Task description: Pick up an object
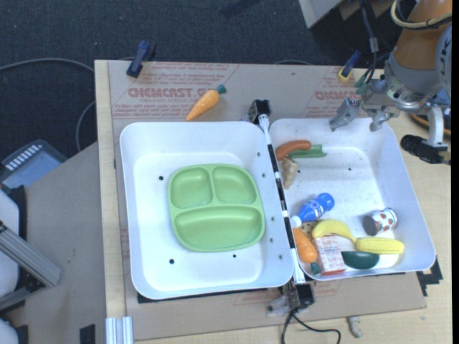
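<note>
Two shallow white bins sit side by side on a board printed in red with what reads as "CHEMCAST". The left bin [143, 192] holds a green divided plate [215, 208] with three compartments. The right bin [401, 170] holds the pickable objects: a toy carrot with a green stem [295, 149] near its far left corner, a blue bottle [315, 207], a banana [333, 228], a corn cob [380, 246], a small can [380, 221], an orange carrot [305, 245] and a red-and-white carton [329, 255] clustered along its near edge. Another toy carrot [202, 103] lies on the board beyond the left bin. The gripper [361, 118] hovers over the right bin's far rim, jaws spread apart, with nothing between them.
</note>
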Robot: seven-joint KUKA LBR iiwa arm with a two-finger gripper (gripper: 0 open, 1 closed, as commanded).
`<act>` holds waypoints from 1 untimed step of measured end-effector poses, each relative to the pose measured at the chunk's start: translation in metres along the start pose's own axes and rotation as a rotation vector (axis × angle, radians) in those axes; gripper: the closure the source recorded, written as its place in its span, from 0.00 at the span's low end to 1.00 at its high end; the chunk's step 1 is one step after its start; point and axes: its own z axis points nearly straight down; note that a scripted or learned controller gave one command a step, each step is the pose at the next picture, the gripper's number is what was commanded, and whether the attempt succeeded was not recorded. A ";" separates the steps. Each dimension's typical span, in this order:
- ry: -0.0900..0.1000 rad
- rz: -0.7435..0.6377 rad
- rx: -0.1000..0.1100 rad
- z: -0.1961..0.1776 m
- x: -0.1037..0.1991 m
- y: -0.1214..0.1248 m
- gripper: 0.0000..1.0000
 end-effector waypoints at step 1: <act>0.003 0.000 0.008 0.097 0.053 -0.052 0.00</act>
